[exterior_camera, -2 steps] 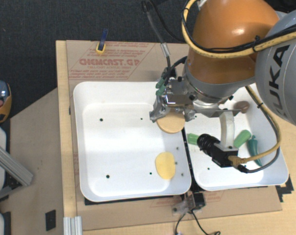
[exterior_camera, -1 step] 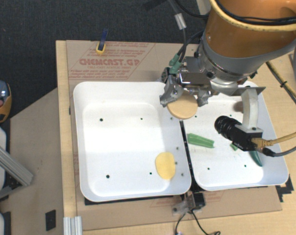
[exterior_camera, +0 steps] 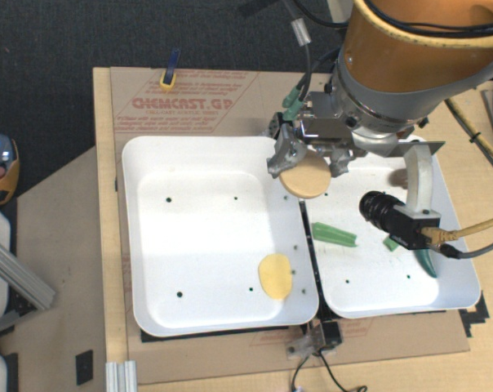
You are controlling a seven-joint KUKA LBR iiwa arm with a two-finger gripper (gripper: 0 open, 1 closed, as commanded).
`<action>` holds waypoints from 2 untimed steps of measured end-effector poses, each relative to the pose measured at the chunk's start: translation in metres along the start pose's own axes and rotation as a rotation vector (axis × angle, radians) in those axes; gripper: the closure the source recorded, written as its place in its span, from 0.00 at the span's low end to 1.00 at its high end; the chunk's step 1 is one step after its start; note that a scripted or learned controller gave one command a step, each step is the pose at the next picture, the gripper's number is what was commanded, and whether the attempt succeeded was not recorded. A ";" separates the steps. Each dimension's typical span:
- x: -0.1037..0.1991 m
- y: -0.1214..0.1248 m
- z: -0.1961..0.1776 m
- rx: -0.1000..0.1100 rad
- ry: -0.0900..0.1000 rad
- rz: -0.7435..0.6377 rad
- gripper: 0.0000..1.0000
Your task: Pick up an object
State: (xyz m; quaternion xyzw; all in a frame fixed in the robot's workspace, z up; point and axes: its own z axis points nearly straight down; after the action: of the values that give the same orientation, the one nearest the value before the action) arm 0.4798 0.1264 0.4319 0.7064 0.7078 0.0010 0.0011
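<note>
Tool clamped on tan disc, up over the wall between the bins; judgement: lift straight, slow, since the grip looks edge-on and could slip.

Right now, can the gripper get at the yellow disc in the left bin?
Probably yes. The yellow disc lies flat and alone near the left bin's front right corner, nothing over it. But the gripper seems to hold a tan disc, which would have to go first.
</note>
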 end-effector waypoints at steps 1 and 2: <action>0.001 0.000 -0.010 -0.001 0.000 -0.001 1.00; 0.001 0.001 -0.020 -0.003 0.000 -0.001 1.00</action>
State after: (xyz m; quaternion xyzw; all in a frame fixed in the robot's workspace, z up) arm 0.4808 0.1274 0.4523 0.7060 0.7082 0.0019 0.0023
